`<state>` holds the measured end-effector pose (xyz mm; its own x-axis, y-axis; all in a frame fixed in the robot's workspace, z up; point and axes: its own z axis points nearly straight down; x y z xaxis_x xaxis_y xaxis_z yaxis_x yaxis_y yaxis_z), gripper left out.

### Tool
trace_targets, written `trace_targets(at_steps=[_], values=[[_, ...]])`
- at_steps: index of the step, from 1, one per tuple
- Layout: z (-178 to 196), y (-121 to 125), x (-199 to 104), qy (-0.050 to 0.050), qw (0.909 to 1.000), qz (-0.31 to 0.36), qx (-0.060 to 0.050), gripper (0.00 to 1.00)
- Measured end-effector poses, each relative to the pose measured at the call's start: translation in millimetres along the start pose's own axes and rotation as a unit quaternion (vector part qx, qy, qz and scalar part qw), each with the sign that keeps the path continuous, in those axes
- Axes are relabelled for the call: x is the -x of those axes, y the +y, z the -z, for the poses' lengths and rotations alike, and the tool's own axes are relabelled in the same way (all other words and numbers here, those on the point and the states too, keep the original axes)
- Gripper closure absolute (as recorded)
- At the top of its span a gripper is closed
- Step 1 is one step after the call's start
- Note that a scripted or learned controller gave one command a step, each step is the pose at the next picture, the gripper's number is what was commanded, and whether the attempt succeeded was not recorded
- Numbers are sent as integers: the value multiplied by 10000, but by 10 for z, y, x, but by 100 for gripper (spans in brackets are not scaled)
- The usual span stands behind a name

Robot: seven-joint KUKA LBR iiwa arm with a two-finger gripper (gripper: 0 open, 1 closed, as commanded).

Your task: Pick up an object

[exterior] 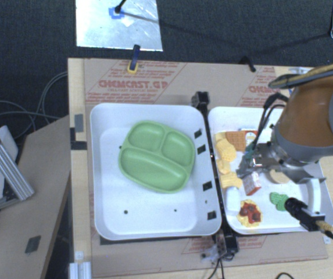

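Camera view, what is on the bench [172, 77]?

Two white bins sit side by side. One is the left bin [105, 173]. One is the right bin [324, 205].

What is in the left bin?

One green plate [156, 156]. It has three parts inside it. It lies flat near the middle.

And the right bin?

I count a few small things. Two yellow things: one yellow corn piece [225, 150] and, below it, one yellow lump [231, 181]. One orange-brown cracker [234, 138] lies near the top. One red and brown lump [250, 212] lies near the bottom edge. One small green thing [279, 200] lies to the right of it. One small red and white packet [251, 184] lies just under the arm's tip.

Where is the arm?

One grey arm [314, 118] with an orange band comes in from the right and hangs over the right bin. Its gripper [249, 163] is low, just beside the yellow things and above the packet.

Are the jaws squeezed or let go?

I cannot tell. The arm hides too much of them.
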<state>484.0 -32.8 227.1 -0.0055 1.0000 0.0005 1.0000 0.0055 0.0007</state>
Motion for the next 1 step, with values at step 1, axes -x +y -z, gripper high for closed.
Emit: trace_targets(at_steps=[1], values=[[68, 79, 58, -3, 10000, -17, 8, 100]])
